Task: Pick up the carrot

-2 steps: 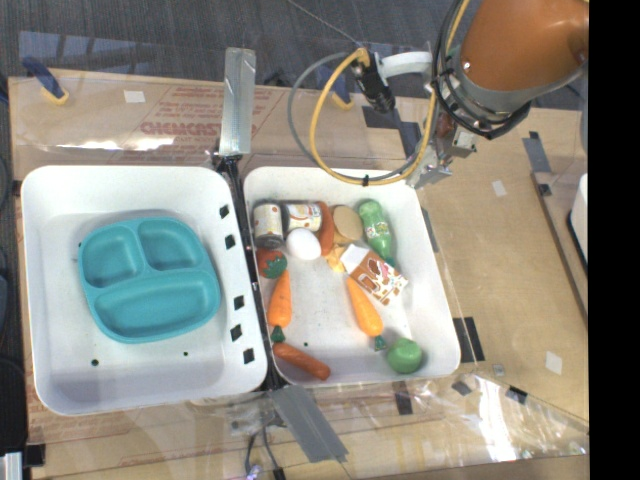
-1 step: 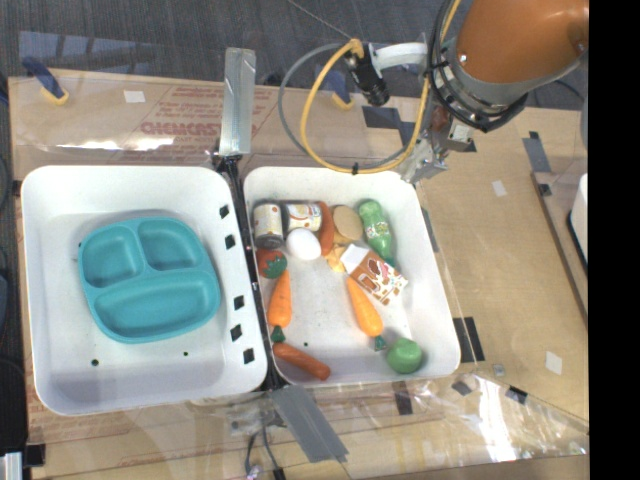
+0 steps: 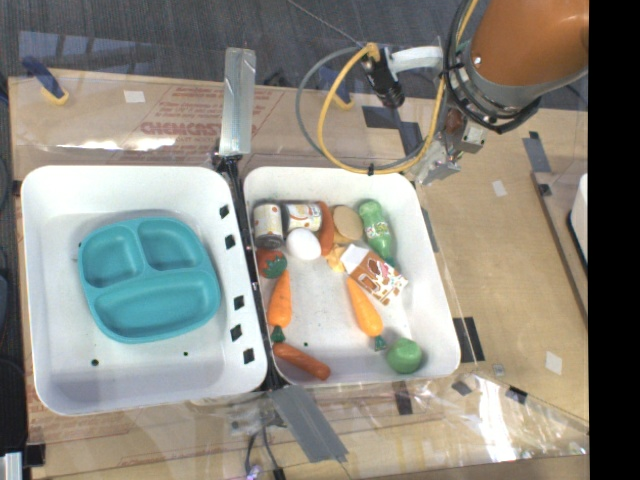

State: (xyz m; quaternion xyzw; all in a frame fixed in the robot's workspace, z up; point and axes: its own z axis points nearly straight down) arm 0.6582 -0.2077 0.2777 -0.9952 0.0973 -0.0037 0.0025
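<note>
Arm (image 3: 525, 38): grey with an orange band, at the upper right of the camera view, above the counter and outside both bins.
Pincer (image 3: 440, 163): small grey end piece just off the far right corner of the right bin; whether it is apart or together I cannot tell. Nothing is seen in it.
Cables (image 3: 345, 98): yellow and black loops on the counter behind the right bin.
Left bin (image 3: 40, 268): white, holding a teal divided plate (image 3: 150, 278) lying flat.
Right bin (image 3: 430, 268): white, holding a cluster of toy foods.
Carrot (image 3: 280, 303): orange, lying along the left wall of the right bin, green top towards the near side. A second orange carrot (image 3: 364, 310) lies near the middle, tilted, its far end under a small printed packet (image 3: 376, 276).
Other contents: a tin can (image 3: 268, 225) in the far left corner, a white egg (image 3: 303, 244) beside it, a green bottle (image 3: 377, 228) at the far side, a green round fruit (image 3: 405, 355) at the near right, a red-orange sausage-like piece (image 3: 301, 362) along the near wall.
Counter (image 3: 500, 268): brown board, marked with tape.
</note>
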